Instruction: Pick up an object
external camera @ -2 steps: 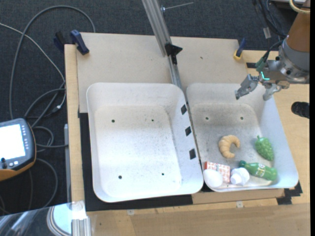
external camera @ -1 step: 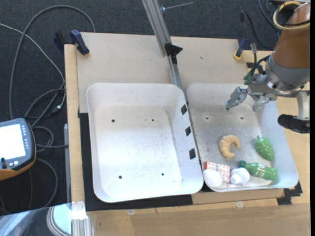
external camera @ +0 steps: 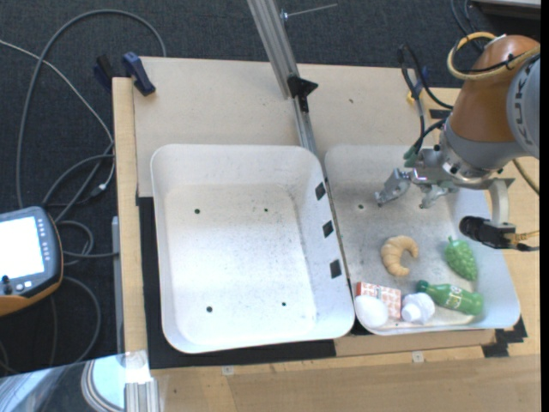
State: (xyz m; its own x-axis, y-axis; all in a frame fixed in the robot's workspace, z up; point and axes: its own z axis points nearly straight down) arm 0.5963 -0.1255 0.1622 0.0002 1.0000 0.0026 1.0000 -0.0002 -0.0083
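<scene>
A: So, which thing does the gripper (external camera: 413, 191) go for? It hangs over the far part of the right bin (external camera: 360, 166) with its two fingers spread apart and nothing between them.

B: The croissant (external camera: 400, 254) lies nearest, on the bin floor just this side of the gripper. It looks like a light toy, probably firm plastic (though it could be foam). I'd close across the thick middle of the curve, not the tapered tips.

A: And the rest?

B: The green grapes (external camera: 461, 258) sit to the right of it, bumpy and likely to slip. The green bottle (external camera: 447, 298) lies on its side along the near wall, round and apt to roll; take it across the body. A red-and-white carton (external camera: 380, 296) and a white rounded piece (external camera: 371, 312) crowd the near left corner, touching each other.

A: Anything hard to read?

B: What the white piece is, I can't tell. The arm (external camera: 493, 101) covers the bin's far right corner.
</scene>
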